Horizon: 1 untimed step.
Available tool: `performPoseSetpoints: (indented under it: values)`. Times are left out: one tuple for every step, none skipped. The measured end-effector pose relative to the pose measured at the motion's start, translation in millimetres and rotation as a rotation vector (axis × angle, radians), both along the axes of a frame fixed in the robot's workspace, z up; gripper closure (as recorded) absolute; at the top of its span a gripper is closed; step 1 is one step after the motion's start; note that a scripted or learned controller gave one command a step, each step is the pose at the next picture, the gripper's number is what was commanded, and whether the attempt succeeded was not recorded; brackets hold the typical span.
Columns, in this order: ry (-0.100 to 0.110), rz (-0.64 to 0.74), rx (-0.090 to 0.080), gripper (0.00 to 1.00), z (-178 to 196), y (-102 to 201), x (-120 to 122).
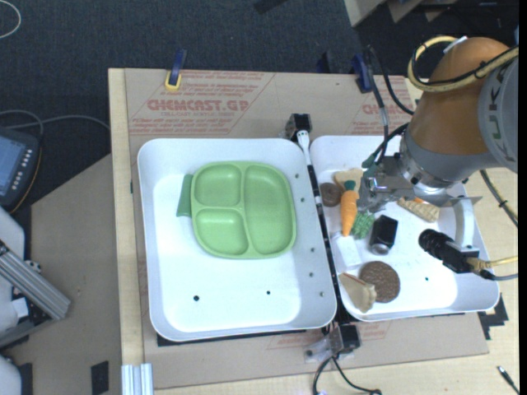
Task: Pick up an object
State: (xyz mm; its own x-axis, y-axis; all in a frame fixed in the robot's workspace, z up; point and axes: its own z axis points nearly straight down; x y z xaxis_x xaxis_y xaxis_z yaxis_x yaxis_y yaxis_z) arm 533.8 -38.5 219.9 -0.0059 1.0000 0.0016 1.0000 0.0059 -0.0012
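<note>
The right bin holds several small things. An orange carrot lies near its left wall, with a small brown lump and a beige piece beside it. A green item and a black block lie just below the carrot. A round brown cookie and a tan wedge sit at the front. A pale ridged piece lies under the wrist. My gripper hangs low over the bin, just right of the carrot's top.
The left bin carries a green divided plate. A white card lies in the right bin by its left wall. The arm's orange-banded body covers the right bin's back right corner.
</note>
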Motion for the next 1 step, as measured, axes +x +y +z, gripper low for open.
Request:
performPoseSetpoints:
  values:
    - [-0.003, -0.002, -0.002, 1.00, -3.6, 25.5, 10.6]
